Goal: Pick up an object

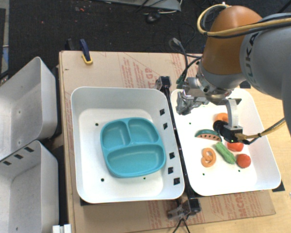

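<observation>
Thick arm (pixel 274 57): smooth light-grey shell, rounded edges. Dark lettering (pixel 247 57) on the shell nr the joint, partly cut off, reads approx. "UKA". Above the wrist an orange band (pixel 230 33): big glossy dome shape w/ a soft highlight on top. Pale yellow cable (pixel 208 13) loops over the orange; another run follows the grey link's top edge. Under the band a darker grey ring, then silver metal wrist hardware. The end effector (pixel 183 106) is bare grey metal, blocky, w/ thin dark wires leading to it.
</observation>
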